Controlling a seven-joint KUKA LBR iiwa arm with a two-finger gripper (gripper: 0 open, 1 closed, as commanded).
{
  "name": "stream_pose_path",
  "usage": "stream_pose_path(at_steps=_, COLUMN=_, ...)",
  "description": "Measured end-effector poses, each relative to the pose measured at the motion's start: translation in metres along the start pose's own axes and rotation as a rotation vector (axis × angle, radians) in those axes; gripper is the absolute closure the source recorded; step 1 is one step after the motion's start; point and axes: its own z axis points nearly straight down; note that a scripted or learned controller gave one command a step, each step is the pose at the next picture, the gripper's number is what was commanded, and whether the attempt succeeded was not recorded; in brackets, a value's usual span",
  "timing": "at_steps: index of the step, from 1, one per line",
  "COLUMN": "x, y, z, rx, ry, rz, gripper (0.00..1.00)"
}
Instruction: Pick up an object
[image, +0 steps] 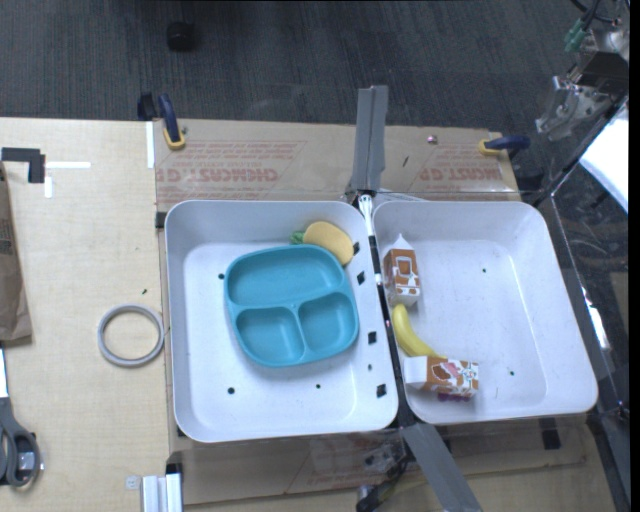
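A small green thing lies mostly hidden behind the yellow fruit and the blue divided tray; its kind cannot be told. The scissors and the brown paper bag are cut off at the left edge. The arm's end is cut off at the right edge, too indistinct to read the jaws.

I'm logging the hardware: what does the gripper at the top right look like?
The gripper is a boxy assembly of pale grey metal and black parts, with green cables bunched at its top. Markings are too blurred to read.
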Motion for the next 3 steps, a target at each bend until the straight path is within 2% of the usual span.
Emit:
stream_pose_path(at_steps=1, x=-0.008, y=0.0, z=0.116, rx=0.001, ry=0.001, rz=0.022, gripper=1.0)
stream_pose_path(at_steps=2, x=-0.048, y=0.0, z=0.245, rx=0.0, ry=0.002, rz=0.079, gripper=1.0)
stream_pose_path(at_steps=3, x=-0.048, y=0.0, z=0.244, rx=-0.001, ry=0.001, rz=0.078, gripper=0.0)
